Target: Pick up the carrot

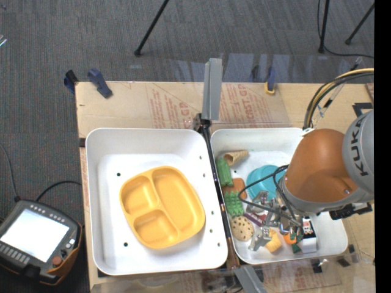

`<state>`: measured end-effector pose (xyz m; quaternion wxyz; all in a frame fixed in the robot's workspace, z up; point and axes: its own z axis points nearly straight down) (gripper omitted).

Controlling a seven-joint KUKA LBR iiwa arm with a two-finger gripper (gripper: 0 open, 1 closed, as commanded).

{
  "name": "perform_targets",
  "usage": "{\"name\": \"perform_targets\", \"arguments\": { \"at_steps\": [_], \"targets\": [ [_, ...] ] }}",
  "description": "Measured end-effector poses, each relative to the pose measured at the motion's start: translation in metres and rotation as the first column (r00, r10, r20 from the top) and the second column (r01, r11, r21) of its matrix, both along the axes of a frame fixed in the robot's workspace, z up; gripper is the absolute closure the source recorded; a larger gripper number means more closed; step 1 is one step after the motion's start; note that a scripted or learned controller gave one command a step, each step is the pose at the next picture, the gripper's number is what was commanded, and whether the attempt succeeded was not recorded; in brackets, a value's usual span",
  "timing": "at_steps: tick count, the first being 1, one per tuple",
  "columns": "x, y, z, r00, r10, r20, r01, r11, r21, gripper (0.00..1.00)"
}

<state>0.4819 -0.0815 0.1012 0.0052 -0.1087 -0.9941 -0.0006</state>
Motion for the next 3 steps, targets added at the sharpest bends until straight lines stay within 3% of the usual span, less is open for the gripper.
{"name": "perform_targets", "arguments": {
  "at_steps": [1,2,3],
  "targets": [
    [-0.002,-0.002,-0.01,1.0,-0.002,0.021,0.002,1.0,-0.001,0.0],
    [0.0,-0.001,0.0,1.0,0.001,0.025,-0.001,1.0,-0.001,1.0],
    [-0.005,0.06,0.087,0.966,0.258,0.013,-0.258,0.966,-0.002,1.0]
  ]
}}
